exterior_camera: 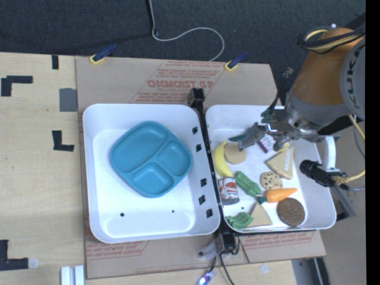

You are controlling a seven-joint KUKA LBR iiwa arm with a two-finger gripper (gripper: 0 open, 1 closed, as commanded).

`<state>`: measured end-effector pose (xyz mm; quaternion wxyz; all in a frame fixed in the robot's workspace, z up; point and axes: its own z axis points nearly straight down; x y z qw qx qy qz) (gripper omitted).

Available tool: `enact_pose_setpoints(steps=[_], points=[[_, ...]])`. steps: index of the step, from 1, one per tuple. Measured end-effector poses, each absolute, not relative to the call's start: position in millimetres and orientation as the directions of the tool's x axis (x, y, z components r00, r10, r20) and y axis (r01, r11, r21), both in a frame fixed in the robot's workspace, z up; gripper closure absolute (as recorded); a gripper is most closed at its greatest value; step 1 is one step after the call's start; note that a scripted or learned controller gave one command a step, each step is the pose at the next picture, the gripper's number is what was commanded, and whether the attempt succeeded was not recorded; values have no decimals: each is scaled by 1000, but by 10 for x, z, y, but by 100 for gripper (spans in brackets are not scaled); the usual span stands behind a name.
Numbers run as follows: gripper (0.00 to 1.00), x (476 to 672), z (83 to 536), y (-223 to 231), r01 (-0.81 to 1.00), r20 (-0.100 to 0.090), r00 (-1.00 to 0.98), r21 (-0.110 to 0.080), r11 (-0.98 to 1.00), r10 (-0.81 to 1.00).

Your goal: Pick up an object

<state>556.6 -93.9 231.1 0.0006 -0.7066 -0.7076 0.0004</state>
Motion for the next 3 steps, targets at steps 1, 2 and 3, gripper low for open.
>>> enact_pose_setpoints(steps=[1,2,3], points=[[0,4851,2578,-640,1000,3,-3,-4,3,1000],[0,4832,2635,120,1000,3,-10,-2,10,1000],[0,4842,5268,246,1000,2,-4,18,4,1000]])
